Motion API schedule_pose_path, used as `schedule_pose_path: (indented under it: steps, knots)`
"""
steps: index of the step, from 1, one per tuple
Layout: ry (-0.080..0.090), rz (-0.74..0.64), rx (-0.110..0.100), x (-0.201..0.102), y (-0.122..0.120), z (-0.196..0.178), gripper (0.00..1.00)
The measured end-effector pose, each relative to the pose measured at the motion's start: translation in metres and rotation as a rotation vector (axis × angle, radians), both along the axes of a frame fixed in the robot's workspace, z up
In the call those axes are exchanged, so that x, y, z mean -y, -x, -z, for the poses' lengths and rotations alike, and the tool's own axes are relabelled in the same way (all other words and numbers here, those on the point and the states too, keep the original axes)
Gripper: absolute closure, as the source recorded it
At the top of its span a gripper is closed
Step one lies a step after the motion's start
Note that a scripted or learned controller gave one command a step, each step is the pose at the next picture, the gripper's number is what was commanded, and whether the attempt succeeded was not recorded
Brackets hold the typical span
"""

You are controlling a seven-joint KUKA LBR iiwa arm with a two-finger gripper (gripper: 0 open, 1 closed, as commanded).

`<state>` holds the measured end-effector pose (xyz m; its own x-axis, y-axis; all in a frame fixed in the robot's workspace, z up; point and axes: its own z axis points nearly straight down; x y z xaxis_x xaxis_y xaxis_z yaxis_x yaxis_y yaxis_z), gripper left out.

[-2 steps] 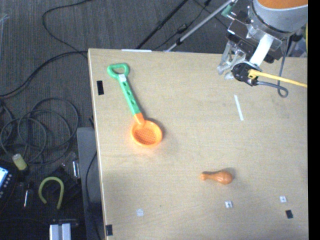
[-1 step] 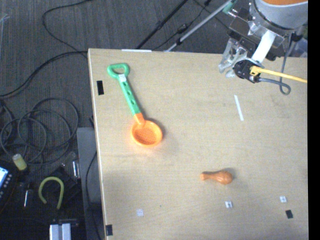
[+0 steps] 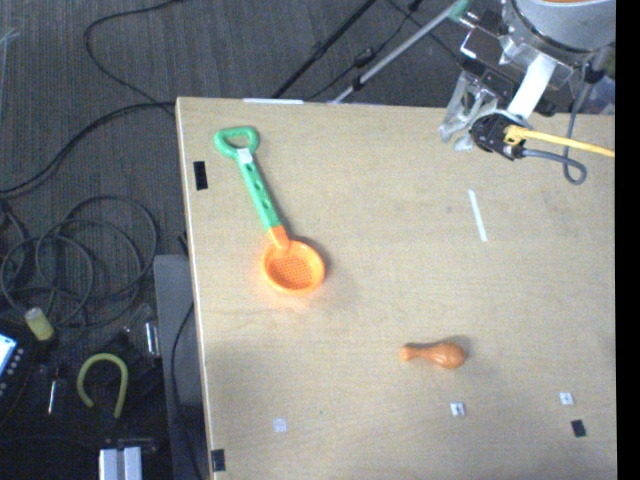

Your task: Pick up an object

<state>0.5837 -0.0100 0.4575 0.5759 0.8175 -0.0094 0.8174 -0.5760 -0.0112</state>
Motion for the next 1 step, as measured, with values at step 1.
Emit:
schedule_pose_path:
  steps: [1]
  knots:
    - [0.001, 0.000, -0.003, -0.0005, -0.0006, -0.0082, 1.00]
